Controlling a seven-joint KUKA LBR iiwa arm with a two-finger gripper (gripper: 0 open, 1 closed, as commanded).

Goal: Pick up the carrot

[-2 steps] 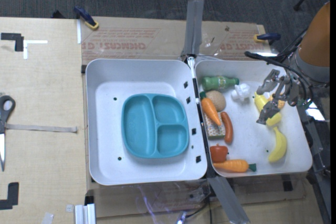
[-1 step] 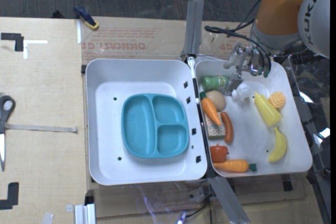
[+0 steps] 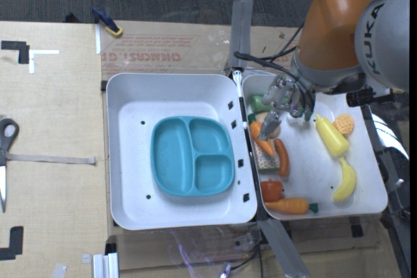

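Here the tool (image 3: 270, 125) hangs low over the left end of the right bin (image 3: 365, 205), its grey fingers pointing down toward a small pile of toy food against the bin's left wall. Whether the fingers are parted or closed cannot be told, since they blur into the items under them; nothing can be seen clamped between them.

The carrot (image 3: 287, 206) lies well below the tool, flat along the bin's near wall, its green stub pointing right. Just above the carrot's left end sits a red pepper (image 3: 272, 189). Directly beneath the tool are a sausage (image 3: 282, 158) and a speckled bread slice (image 3: 263, 155), with small orange pieces touching the fingertips. Up and left of the tool a green item (image 3: 258, 101) peeks out.

To the tool's right lie a yellow bottle (image 3: 331, 135), a corn piece (image 3: 344, 123) and a banana (image 3: 345, 180).

Left of the tool, the left bin (image 3: 124, 159) holds a teal divided plate (image 3: 193, 156). Scissors (image 3: 5, 159) rest on the bench (image 3: 52, 107) far left.
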